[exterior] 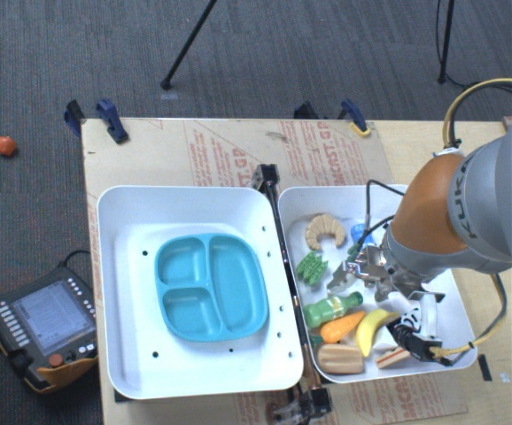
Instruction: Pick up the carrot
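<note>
Camera view, from the near edge of the right bin (465, 358) going back: a tan bread-like block (340, 359) lies against the front wall, with a small reddish-brown slice (392, 357) just beside it. Directly behind the block rests the carrot (342, 328), orange, its long axis running roughly left to right with a slight upward tilt toward the right; which end is the tip is hard to make out. A yellow banana (373, 328) touches the carrot's right end, and a green bottle (332, 309) lies just behind it, nearly parallel.

The arm (455, 211) comes in from the right, its orange band above the wrist, bent down over the middle of the right bin. The gripper (355, 268) hangs above the bottle and a leafy green item (311, 266) (metal parts cluster there, and whether the fingers are spread or pressed together cannot be told). It sits behind the carrot, apart from it.

Farther back lie a croissant (325, 229) and a small blue object (360, 233).

The left bin (119, 237) holds a blue divided plate (210, 287).
</note>
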Available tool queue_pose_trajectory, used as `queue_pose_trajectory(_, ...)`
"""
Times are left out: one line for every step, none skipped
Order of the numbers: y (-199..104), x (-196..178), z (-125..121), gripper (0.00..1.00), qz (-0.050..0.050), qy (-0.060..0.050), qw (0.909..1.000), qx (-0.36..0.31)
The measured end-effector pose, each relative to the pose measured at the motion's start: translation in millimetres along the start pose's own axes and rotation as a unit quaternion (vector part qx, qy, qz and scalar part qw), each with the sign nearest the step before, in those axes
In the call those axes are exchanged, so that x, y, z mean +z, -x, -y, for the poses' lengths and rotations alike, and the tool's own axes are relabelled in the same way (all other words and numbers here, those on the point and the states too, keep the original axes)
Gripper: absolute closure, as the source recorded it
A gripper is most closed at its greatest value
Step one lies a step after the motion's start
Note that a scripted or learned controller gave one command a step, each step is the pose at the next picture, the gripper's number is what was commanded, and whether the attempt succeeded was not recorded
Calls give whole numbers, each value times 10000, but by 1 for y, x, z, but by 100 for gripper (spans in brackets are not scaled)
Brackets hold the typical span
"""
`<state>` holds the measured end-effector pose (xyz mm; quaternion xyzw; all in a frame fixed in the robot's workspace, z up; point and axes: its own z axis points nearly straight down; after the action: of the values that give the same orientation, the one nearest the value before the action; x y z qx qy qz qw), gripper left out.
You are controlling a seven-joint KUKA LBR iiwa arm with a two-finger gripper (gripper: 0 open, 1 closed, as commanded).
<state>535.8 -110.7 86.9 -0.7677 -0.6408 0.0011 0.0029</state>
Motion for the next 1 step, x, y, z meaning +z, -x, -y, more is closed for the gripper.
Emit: queue_pose_trajectory(-21,0,57,0,1,7,9998,-175)
